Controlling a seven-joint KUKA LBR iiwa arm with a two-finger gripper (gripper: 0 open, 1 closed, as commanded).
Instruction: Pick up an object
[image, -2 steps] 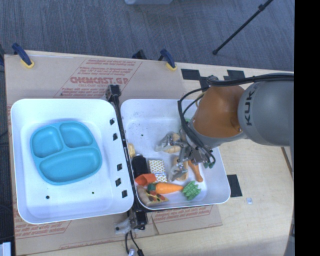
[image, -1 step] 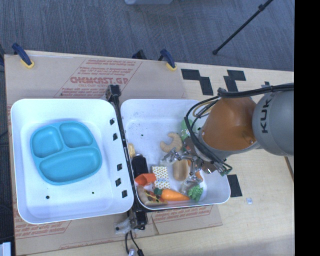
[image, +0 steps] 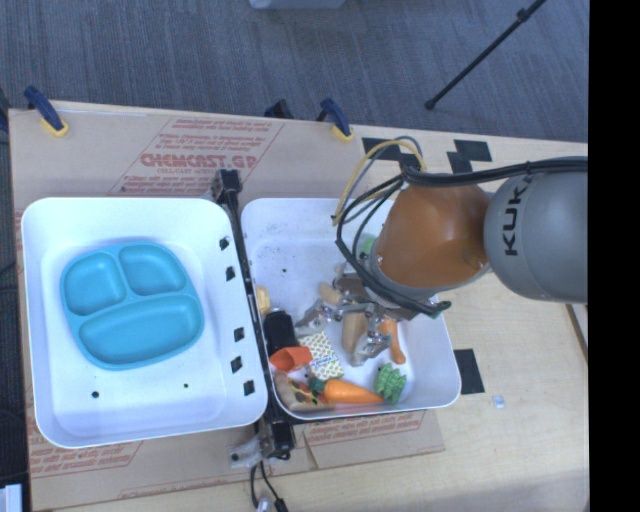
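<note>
Seeing the left bin (image: 40, 300) holding just a blue divided tray (image: 132, 304), lots of bare floor around it. Right bin (image: 290, 225): toys bunched at its near end, including a carrot (image: 347, 391) and a green piece (image: 391, 383) by the near rim; far half open. Gripper (image: 352, 330) low over the pile; can't tell finger state.

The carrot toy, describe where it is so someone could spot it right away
Look in the right bin, along its near edge. The carrot toy lies on its side there, orange and tapered, between the red cup and the green toy.
</note>
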